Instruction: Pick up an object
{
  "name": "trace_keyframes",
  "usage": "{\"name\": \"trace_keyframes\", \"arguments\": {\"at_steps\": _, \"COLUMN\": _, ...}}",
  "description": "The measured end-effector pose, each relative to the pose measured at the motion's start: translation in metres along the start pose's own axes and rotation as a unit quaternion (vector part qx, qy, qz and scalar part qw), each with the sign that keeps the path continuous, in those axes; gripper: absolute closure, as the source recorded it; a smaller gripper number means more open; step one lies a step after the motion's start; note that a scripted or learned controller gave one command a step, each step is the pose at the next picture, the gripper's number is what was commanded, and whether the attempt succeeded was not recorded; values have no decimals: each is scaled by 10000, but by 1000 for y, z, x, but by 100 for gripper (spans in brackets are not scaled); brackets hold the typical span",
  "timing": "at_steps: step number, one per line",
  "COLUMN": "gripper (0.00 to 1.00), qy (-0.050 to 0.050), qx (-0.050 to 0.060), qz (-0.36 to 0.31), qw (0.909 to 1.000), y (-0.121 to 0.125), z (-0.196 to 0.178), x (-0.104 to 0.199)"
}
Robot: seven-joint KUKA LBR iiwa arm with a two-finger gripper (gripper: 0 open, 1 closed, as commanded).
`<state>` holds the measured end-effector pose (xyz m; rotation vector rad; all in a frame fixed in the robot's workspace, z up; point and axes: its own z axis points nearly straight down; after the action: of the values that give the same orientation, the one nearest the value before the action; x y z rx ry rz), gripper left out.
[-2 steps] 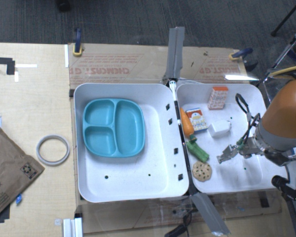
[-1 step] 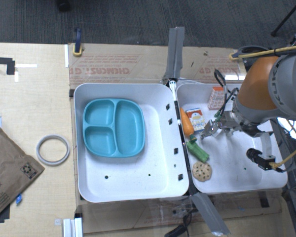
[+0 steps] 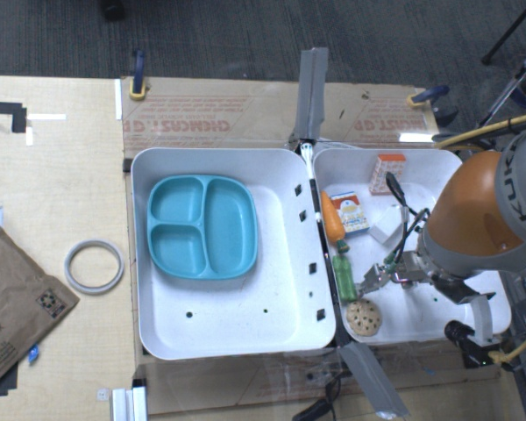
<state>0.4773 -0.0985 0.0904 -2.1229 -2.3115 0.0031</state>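
Your claw (image 3: 374,278) sits low in the right bin (image 3: 421,318), reaching in from the right under the arm's orange band (image 3: 472,204). You cannot tell from this slant how far it is parted, nor whether it has hold of anything; the tip is a small dark tangle of metal and cable.

Just to the claw's left, nearly touching the tip, you see a slim green bottle (image 3: 344,275) lying lengthwise along the bin's left wall. It is bright green and glossy.

Just below and left of the claw lies a round cookie (image 3: 363,318), tan with dark chips. Up and to the left of the claw an orange carrot (image 3: 332,218) lies against the same wall, touching the bottle's upper end. Beside the carrot, above the claw, lies a small white card (image 3: 352,212) with blue and orange print. Farther above the claw, near the bin's far wall, lies a reddish packet (image 3: 386,173), and a white block (image 3: 386,229) lies just above the claw.

Well to the claw's left, in the left bin (image 3: 245,323), rests a blue divided plate (image 3: 202,226) with three compartments.
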Motion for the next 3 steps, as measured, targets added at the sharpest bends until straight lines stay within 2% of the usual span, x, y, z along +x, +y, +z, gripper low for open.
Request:
{"name": "trace_keyframes", "arguments": {"at_steps": 1, "gripper": 0, "qy": -11, "qx": -16, "qz": -41, "qw": 10000, "y": 50, "z": -27, "x": -80}}
{"name": "trace_keyframes", "arguments": {"at_steps": 2, "gripper": 0, "qy": -13, "qx": -20, "qz": -517, "qw": 9987, "y": 84, "z": -56, "x": -98}}
{"name": "trace_keyframes", "arguments": {"at_steps": 3, "gripper": 0, "qy": -16, "qx": -25, "qz": 784, "qw": 9969, "y": 143, "z": -3, "x": -101}}
